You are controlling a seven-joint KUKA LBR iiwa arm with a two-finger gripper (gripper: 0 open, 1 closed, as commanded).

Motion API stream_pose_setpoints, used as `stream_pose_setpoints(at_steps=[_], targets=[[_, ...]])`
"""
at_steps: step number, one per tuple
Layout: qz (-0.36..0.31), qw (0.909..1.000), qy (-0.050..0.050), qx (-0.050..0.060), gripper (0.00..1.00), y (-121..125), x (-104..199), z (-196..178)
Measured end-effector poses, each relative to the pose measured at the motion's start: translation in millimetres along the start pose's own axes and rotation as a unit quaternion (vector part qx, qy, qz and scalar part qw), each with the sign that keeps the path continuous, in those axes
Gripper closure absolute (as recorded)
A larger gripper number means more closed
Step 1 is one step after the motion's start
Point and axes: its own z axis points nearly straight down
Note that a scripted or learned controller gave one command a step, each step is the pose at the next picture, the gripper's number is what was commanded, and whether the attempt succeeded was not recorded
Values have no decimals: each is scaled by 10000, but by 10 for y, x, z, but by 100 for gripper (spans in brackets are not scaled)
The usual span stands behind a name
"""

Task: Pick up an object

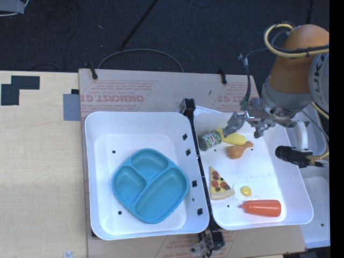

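A: Tool hangs in the frame's upper right, over the right bin, fingers spread and gripping nothing. Why there?

B: Probably to drop onto the toy corn cob just below, which lies touching a small bottle and a chicken drumstick.

A: Its heading?

B: The cob's long axis runs roughly left-right, tilted slightly down toward the right.

Arm: grey body, rounded orange band above the wrist, yellow cable looped over it. Grey metal two-finger gripper was fitted below.
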Motion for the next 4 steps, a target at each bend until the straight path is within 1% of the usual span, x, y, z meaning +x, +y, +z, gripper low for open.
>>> stream_pose_setpoints(at_steps=[1, 2, 3, 4], targets=[[-7, 10000, -6, -63, 0, 23, -1, -73], [-4, 10000, -3, -35, 0, -77, 51, 468], [1, 10000, -3, -35, 0, -58, 89, 1111], [10, 10000, -5, -51, 0, -61, 103, 1481]])
